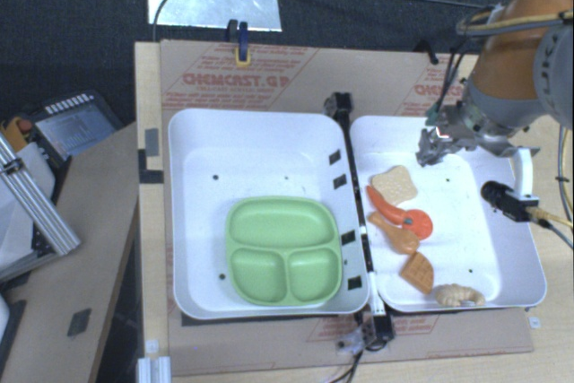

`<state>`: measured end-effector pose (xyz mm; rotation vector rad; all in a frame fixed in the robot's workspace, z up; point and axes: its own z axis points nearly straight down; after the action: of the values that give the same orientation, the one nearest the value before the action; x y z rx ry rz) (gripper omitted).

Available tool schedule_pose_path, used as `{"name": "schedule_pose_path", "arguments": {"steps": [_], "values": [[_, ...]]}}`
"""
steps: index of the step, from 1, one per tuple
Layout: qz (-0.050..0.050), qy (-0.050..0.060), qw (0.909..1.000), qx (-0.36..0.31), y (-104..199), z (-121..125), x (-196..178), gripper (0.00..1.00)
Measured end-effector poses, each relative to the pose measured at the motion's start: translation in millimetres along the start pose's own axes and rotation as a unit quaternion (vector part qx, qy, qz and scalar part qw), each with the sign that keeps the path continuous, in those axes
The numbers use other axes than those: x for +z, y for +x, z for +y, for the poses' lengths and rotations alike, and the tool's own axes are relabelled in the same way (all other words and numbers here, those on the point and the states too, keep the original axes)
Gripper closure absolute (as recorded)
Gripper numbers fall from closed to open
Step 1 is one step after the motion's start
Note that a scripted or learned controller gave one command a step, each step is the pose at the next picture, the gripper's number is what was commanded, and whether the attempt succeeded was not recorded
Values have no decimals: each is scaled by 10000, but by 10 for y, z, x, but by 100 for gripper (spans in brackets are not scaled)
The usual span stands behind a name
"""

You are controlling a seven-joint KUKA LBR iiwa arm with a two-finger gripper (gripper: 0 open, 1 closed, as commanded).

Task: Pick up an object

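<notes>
Seen from above, two shallow white bins sit side by side on a bench covered with cardboard. The left bin [193, 193] holds a single item: a light green divided plate [283, 249] with one long compartment at the back and two smaller ones at the front, all three of them bare. It lies toward the bin's near right corner, close to the wall shared with the other bin.

The right bin [502, 269] holds a loose cluster of toy food along its left side. Farthest back is a pale slice of toy bread [395, 185]. Just in front of it lies an orange toy carrot [387, 206], slanting toward a round red piece [419, 223] that touches it. A yellowish-orange piece [398, 238] lies against both of these on the near side. Closer still is a brown, square cracker-like piece [417, 272], and near the front wall rests a lumpy beige item [458, 293] whose kind is hard to make out.

The grey arm with its orange band comes in from the right, and the gripper [431, 146] hangs over the back part of the right bin, behind and a little to the right of the bread slice, apart from all the food. Nothing shows between its fingers, and how wide they stand cannot be told from this angle. A black cylindrical fitting [503, 199] juts over the bin's right side.
</notes>
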<state>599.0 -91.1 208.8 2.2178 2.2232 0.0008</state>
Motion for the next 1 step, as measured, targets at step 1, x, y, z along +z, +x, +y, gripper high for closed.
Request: {"name": "schedule_pose_path", "arguments": {"steps": [1], "values": [[10, -2, 10000, -30, 555, -70, -131, 100]]}}
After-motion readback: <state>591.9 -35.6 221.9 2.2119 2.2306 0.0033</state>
